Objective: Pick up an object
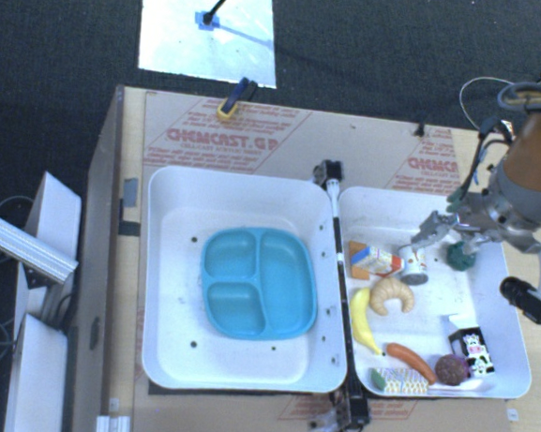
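Note:
My gripper point(415, 263) hangs low over the upper middle of the right bin point(511, 368), reaching in from the upper right. Its tip is just right of an orange and white packet point(371, 259) and just above a toy croissant point(393, 294). I see nothing held in it. A small green thing point(462, 256) lies to its right. Further forward lie a yellow banana point(363, 320), an orange carrot-like stick point(410, 358), a dark red ball point(449, 369), a black and white box point(472, 348) and a pale flat packet point(397, 382).
The left bin point(169, 249) holds a blue divided plate point(257, 283). A raised rim point(336, 273) separates the two bins. A yellow-handled tool point(234, 100) lies on the board behind the bins.

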Tool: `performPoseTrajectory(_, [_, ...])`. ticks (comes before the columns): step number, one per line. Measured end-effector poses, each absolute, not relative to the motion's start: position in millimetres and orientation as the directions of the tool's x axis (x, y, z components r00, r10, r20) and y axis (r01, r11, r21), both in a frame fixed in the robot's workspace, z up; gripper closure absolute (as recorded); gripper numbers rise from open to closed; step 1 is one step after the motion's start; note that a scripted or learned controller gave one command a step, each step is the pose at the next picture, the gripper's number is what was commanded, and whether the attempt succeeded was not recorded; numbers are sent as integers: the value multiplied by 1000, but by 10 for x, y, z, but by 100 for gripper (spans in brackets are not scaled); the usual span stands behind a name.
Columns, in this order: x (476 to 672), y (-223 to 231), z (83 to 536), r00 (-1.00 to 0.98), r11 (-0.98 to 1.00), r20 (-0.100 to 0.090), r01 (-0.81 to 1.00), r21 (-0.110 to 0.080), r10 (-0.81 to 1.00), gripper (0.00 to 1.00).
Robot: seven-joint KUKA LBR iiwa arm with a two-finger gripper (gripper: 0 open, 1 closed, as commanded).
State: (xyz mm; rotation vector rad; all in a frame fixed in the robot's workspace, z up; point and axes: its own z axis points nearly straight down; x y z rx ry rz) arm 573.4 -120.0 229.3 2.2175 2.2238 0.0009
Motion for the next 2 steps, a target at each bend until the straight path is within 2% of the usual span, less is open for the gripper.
performPoseTrajectory(1, [6127,-1561,1361,-1,1,-1,1000,0,1000,0])
performPoseTrajectory(2, [6542,-1085,904,-4,4,1,1000,2,1000,0])
